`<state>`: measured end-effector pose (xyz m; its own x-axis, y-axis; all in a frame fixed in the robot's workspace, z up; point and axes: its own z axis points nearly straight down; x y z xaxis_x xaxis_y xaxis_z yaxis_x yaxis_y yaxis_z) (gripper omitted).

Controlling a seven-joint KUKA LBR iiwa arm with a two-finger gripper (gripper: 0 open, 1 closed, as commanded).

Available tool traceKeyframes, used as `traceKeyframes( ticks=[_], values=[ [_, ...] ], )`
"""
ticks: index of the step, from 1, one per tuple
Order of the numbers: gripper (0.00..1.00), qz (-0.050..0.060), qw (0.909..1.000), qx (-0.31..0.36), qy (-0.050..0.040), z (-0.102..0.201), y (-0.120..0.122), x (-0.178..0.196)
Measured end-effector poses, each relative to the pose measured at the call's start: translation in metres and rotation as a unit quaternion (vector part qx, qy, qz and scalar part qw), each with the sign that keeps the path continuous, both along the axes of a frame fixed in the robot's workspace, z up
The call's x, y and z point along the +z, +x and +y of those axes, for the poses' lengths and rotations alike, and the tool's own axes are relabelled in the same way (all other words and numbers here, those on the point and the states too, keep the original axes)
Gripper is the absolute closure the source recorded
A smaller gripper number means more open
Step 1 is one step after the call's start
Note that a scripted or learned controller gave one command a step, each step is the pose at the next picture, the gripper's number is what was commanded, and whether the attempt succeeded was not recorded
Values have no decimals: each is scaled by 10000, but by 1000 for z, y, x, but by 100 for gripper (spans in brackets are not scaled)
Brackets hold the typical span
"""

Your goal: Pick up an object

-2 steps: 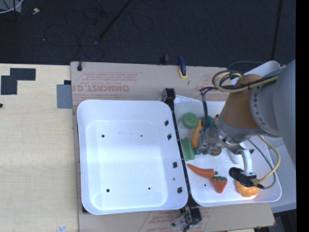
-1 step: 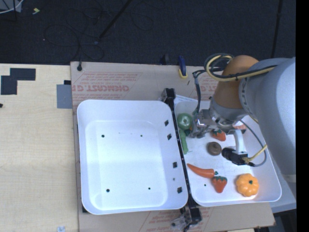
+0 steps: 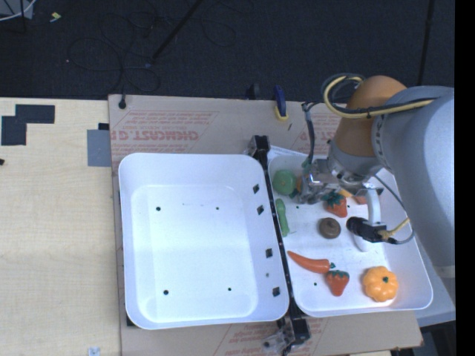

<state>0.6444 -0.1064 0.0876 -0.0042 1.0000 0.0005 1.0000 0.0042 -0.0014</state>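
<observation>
My gripper point(image 3: 318, 187) hangs low over the back of the right bin point(image 3: 415, 291), under the grey arm with its orange band point(image 3: 371, 99). It sits just right of a round green object point(image 3: 283, 182) and just left of a small red and green piece point(image 3: 336, 204). Further forward lie a brown round object point(image 3: 329, 228), a red chili pepper point(image 3: 308, 261), a strawberry point(image 3: 337, 281) and an orange pumpkin point(image 3: 380, 284). A slim green vegetable point(image 3: 281, 216) lies along the bin's left wall.
The left bin point(image 3: 133, 228) stands beside the right one, with a black divider point(image 3: 271, 221) between them. A black and white part with cables point(image 3: 367, 227) hangs off the arm over the right bin. Both bins rest on a cardboard sheet point(image 3: 185, 128).
</observation>
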Motion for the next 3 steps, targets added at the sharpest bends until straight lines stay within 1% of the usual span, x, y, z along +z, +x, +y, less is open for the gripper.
traceKeyframes(
  ticks=[1,3],
  values=[
    [100,7,10000,-19,-2,-7,-1,0],
    [100,10,10000,-18,-1,-10,-1,0]
  ],
)
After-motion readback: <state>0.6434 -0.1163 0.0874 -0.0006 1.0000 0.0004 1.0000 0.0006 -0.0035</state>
